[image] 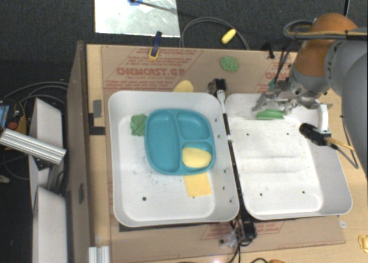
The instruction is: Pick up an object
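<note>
While the gripper [275,105] hangs at the right bin's [287,198] upper edge, a green object [270,115] lies just below it.
Whether the fingers are spread or closed cannot be told; a blue tray [167,141] sits centre-left.

We see a stout arm [348,66] with a smooth grey shell and a rounded orange band [322,40] above the wrist. Thin dark cables loop beside that band, and below it sits a pale metallic pincer [276,103].
</note>
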`<control>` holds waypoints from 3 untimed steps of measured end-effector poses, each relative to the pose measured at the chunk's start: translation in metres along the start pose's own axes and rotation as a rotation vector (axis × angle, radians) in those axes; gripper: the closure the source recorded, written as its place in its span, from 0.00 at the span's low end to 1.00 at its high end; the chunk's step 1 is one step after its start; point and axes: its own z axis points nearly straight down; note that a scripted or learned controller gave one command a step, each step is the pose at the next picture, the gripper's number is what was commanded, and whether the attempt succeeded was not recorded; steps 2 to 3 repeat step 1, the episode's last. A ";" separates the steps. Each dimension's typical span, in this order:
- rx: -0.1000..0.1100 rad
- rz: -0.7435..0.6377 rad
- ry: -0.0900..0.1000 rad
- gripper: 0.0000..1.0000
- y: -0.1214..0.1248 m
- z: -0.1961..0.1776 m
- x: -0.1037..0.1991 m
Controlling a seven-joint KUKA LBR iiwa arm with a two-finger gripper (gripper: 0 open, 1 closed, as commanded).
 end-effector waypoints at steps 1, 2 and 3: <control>0.003 -0.007 0.003 1.00 -0.049 -0.073 0.069; 0.003 -0.007 0.003 1.00 -0.049 -0.073 0.069; 0.003 -0.007 0.003 1.00 -0.049 -0.073 0.069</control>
